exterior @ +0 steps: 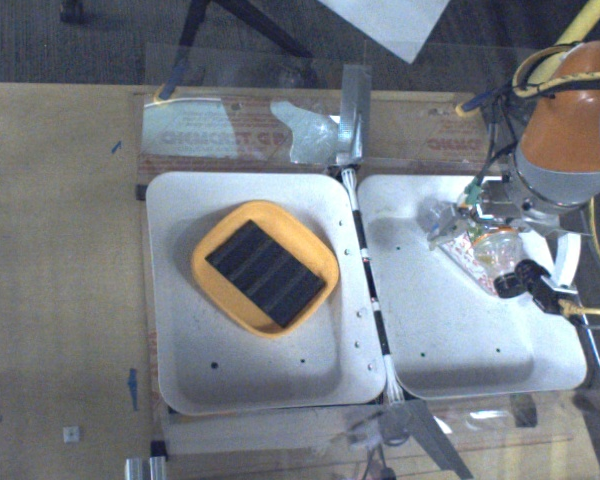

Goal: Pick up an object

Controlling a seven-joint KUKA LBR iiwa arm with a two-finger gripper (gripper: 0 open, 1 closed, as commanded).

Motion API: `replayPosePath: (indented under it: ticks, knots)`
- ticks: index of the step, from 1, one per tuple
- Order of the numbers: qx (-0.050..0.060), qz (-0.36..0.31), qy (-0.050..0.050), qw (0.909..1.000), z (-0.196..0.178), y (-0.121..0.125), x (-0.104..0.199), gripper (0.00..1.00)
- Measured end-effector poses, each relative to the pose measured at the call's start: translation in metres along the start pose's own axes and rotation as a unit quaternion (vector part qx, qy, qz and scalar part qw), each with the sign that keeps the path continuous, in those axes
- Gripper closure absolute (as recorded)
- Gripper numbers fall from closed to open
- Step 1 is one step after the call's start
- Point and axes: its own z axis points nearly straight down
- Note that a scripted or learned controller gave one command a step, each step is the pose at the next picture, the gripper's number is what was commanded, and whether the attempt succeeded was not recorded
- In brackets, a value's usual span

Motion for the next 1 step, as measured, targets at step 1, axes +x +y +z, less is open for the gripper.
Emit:
replayPosePath:
  ticks: [1]
  knots:
    - [-0.002,0.15,-0.001,0.9886,-0.0459,-0.0177,-0.0301,0.0]
